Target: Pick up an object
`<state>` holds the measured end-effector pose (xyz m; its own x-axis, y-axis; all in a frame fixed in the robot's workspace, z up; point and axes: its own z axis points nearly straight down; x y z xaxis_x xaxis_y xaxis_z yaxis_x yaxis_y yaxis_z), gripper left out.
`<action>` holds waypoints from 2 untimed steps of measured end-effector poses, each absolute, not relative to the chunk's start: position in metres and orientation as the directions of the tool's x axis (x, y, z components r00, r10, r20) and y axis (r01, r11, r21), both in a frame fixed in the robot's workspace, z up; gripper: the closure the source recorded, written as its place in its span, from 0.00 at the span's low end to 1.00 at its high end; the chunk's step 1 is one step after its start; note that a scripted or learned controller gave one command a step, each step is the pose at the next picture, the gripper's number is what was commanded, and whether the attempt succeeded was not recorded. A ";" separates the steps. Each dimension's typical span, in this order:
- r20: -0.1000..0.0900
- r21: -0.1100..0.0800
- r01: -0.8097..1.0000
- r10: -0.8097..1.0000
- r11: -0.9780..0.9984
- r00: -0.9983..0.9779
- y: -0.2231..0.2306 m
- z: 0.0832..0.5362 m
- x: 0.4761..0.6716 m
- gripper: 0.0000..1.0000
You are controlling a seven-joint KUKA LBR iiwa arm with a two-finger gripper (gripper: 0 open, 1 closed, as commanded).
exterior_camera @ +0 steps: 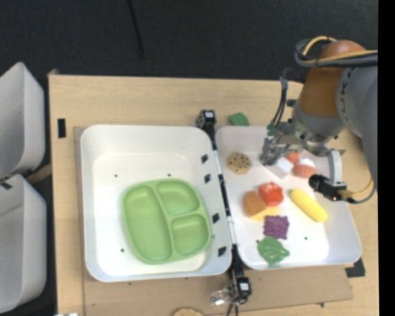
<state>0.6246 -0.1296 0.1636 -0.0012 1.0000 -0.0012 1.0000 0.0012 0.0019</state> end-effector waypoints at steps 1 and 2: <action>-0.001 0.003 1.000 1.000 0.003 -0.003 -0.129 0.225 0.625 1.00; 0.000 -0.002 1.000 1.000 0.004 -0.004 -0.130 0.239 0.626 1.00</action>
